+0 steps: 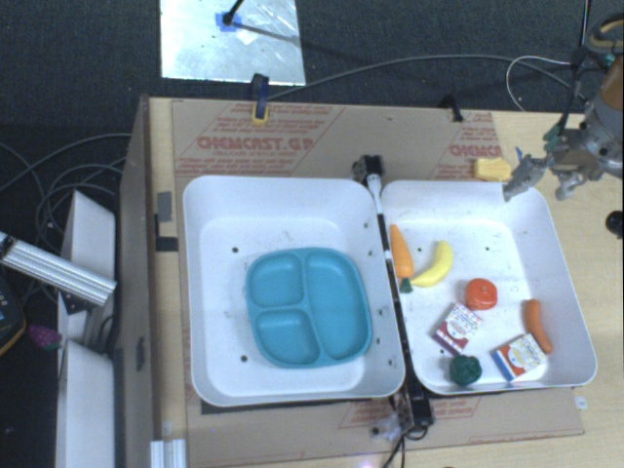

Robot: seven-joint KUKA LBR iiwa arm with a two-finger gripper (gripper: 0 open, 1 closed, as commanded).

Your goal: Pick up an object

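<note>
A wooden bench (292, 135) carried two shallow white plastic bins side by side. The left bin (210, 261) held a light-blue plastic plate with three compartments (307, 305), lying near its front edge. The right bin (561, 261) held the smaller items: a yellow toy banana (434, 264) and an orange toy carrot (400, 253) by its left wall, a round orange-red toy tomato (481, 293) near the middle, a red-and-white carton (458, 326), a white carton with blue and red print (518, 357) toward the front right corner, an orange-red toy sausage (535, 325) by the right wall, and a dark green toy vegetable (465, 369) at the front edge. A yellow block (492, 170) sat on the bench just behind the right bin. The two-finger gripper (544, 175) hung over that bin's back right corner, fingers spread apart and holding nothing.
</note>
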